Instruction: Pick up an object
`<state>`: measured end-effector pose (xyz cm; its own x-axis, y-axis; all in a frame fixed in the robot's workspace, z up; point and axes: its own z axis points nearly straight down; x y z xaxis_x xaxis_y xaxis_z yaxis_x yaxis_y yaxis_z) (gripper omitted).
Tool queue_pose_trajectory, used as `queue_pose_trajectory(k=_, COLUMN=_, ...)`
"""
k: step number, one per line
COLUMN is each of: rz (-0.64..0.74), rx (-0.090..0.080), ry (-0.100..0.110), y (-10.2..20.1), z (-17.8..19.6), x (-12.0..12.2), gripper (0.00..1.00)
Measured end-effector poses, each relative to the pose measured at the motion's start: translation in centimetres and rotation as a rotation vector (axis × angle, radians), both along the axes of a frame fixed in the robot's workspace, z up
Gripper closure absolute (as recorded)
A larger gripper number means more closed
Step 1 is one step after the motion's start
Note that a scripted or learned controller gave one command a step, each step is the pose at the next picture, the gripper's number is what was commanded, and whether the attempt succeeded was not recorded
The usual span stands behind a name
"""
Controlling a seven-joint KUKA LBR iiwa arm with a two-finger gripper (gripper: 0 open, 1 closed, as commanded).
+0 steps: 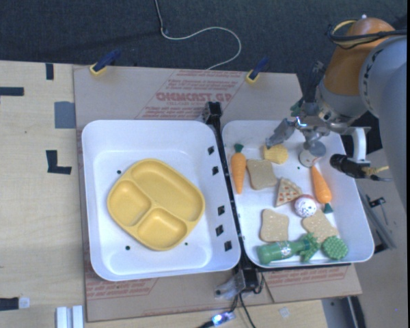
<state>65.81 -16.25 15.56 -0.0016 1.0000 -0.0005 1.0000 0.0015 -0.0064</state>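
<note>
Down at the near side, the two white bins sit side by side on a brown cardboard sheet [191, 96] on the tabletop [27, 203]. The left bin [89, 183] holds a yellow plate [156, 203] with three parts. The right bin [366, 241] holds all the toy food that could be picked up.

Nearest in that bin lie a long green toy [285, 251] and a bumpy green toy [335, 247], close to the front wall. Just behind them are two bread slices [274, 225] [319, 225]. A small white ball [305, 206] with spots sits between them and a pizza slice [285, 192]. Next come another bread slice [262, 174], a carrot [238, 172] by the left wall, and a second carrot [320, 185] on the right side.

Farther back lies a small yellow piece [276, 154]. The jaws hang over this far part of the right bin. They are spread wide, and nothing sits between them. One jaw tip is just beside the yellow piece, and the other is near the top end of the second carrot. The grey arm [369, 74] with its orange band comes in from the right.

Behind the bins, two blue and yellow clamps [104, 61] [257, 67] hold the cardboard's far edge. Farthest off, a thin white cable [198, 33] curls on a dark cloth [68, 12].
</note>
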Motion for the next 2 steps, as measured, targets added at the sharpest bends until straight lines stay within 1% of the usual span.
queue_pose_trajectory(k=1, rz=0.002, rx=0.001, ry=0.002, y=0.3, z=-6.0, x=0.7, gripper=0.0)
queue_pose_trajectory(k=2, rz=0.002, rx=-0.001, ry=-0.005, y=0.4, z=-7.1, x=0.8, gripper=0.0)
